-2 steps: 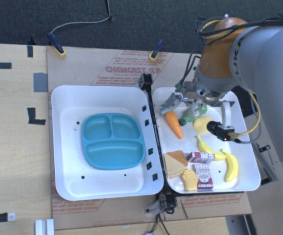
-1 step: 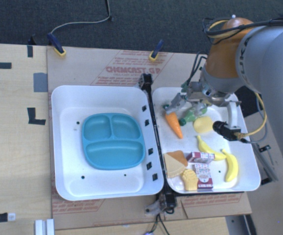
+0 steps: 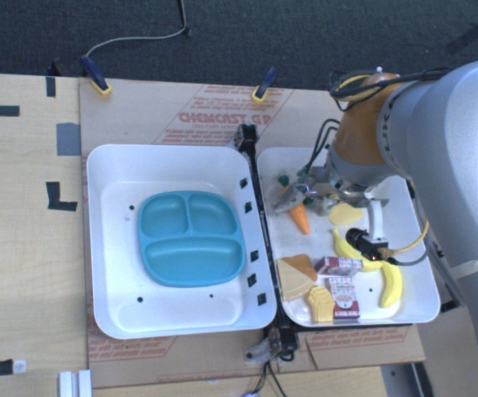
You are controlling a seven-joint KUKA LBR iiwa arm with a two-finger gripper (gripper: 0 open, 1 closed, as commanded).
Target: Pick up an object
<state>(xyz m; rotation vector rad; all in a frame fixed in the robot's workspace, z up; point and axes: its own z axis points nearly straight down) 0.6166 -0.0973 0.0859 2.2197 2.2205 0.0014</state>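
Grey arm [image 3: 437, 131] is reaching in from the right, covering the right bin's [image 3: 425, 308] far corner. Left bin [image 3: 107, 222] is holding a blue divided plate [image 3: 193, 238]. Gripper [image 3: 305, 190] is sitting low at the right bin's far-left part, tip lost in dark clutter, grip state unreadable. Banana [image 3: 388, 281], cheese wedges [image 3: 298, 273], red packet [image 3: 344, 292], orange carrot [image 3: 300, 217] are lying near it; carrot just beside the tip.

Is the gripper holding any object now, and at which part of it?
It cannot be told. The gripper is low in the right bin, next to the orange carrot, but no object shows in its grasp.
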